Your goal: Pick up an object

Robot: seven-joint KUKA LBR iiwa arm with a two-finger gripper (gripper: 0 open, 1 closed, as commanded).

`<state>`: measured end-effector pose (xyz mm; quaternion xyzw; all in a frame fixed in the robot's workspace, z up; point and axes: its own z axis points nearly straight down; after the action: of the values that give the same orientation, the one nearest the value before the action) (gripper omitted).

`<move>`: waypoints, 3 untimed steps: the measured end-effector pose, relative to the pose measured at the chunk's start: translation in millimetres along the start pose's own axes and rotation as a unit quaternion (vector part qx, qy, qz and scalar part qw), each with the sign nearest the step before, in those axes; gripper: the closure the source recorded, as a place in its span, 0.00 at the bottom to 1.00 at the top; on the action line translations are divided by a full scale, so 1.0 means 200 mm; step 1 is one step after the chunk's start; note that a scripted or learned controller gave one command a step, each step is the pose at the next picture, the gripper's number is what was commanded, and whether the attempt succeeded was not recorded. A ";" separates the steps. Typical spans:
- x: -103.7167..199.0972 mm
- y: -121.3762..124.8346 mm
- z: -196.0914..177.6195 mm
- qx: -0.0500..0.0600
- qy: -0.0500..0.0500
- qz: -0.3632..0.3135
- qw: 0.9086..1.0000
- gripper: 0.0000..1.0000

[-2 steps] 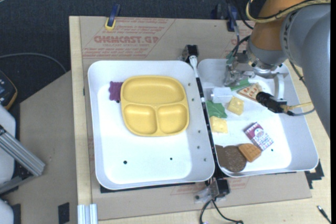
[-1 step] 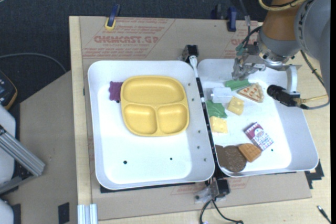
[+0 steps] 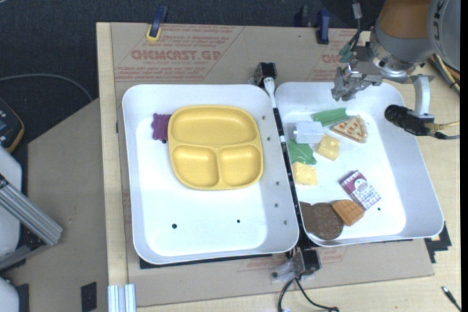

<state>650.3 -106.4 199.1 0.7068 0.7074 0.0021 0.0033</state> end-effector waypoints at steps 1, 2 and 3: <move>0.00 0.01 -0.14 0.001 0.000 0.000 1.000 1.00; 0.17 -0.20 -0.19 0.005 0.002 -0.001 1.000 1.00; 0.33 -0.37 -0.14 0.006 0.002 -0.001 1.000 1.00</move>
<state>576.2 -40.5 225.5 0.7061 0.7081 -0.0010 -0.0026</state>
